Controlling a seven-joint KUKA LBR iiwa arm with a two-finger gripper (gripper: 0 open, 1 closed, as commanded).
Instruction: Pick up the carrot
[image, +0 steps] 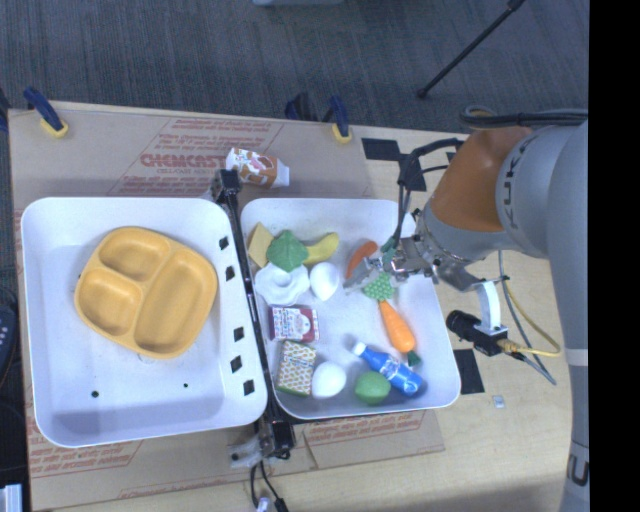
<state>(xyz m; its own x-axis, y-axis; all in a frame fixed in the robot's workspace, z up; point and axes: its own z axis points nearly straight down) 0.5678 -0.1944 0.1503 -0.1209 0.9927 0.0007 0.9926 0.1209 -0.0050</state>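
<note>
The carrot (397, 327) is a small orange cone lying at a slant near the right wall of the right bin (440, 330). A green leafy piece (379, 289) sits at its upper end. My gripper (386, 264) hangs over the bin's upper right part, just above that green piece and a short way up from the carrot. A red-orange piece (360, 258) lies just left of the gripper. The grey arm with its orange band (475, 190) comes in from the right and hides the bin's far right corner.
The right bin also holds a blue bottle (390, 368), a green ball (371, 388), two white eggs (324, 281), a broccoli (287, 250), a banana (322, 246) and small boxes (294, 324). A yellow divided plate (146, 290) lies in the left bin (50, 400). A small carton (256, 168) lies behind the bins.
</note>
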